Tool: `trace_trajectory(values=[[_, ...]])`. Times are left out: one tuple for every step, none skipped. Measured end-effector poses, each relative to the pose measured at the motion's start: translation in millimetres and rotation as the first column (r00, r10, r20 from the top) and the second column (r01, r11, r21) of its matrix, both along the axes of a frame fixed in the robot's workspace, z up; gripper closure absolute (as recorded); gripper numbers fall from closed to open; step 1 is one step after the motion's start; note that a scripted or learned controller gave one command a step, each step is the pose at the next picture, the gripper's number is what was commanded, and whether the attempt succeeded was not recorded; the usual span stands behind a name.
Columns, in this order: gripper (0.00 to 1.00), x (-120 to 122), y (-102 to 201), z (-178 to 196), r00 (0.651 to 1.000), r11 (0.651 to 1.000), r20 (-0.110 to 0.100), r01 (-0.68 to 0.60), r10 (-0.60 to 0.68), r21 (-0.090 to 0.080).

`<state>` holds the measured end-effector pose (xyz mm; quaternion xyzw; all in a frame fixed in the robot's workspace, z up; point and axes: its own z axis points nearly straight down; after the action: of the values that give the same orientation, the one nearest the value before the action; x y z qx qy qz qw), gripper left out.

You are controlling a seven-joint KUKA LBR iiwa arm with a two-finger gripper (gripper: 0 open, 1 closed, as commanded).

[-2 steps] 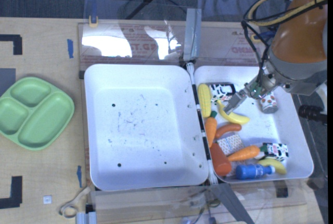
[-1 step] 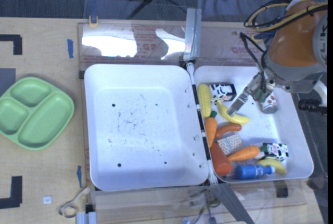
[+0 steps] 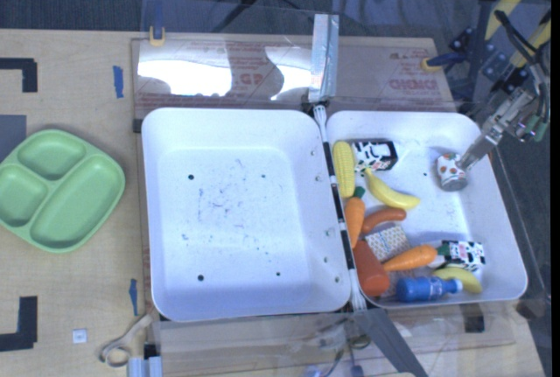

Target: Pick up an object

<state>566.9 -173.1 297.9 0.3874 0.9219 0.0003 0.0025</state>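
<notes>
The right bin (image 3: 499, 218) holds several toy foods: a corn cob (image 3: 343, 168), a black-and-white carton (image 3: 374, 156), a banana (image 3: 389, 191), carrots (image 3: 409, 259), a blue bottle (image 3: 426, 288) and a small cow-pattern carton (image 3: 462, 254). A small white cup-like object with red spots (image 3: 451, 172) lies apart from them in the bin's upper right. My gripper (image 3: 469, 158) reaches down from the right edge. Its tip is right beside that object's upper right side, touching or nearly so. The arm's wrist (image 3: 516, 117) hangs over the bin's right rim.
The left bin (image 3: 175, 139) lies beside the right one, sharing a middle rim. A green divided plate (image 3: 57, 189) rests on the bench at far left. Clear plastic panels (image 3: 324, 56) stand behind the bins. Stand legs and cables cross the back right.
</notes>
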Motion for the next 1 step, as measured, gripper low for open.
trace_trajectory(values=[[0.0,25.9,35.5,-109.5,0.992,0.992,-0.001,-0.127,0.127,0.001]])
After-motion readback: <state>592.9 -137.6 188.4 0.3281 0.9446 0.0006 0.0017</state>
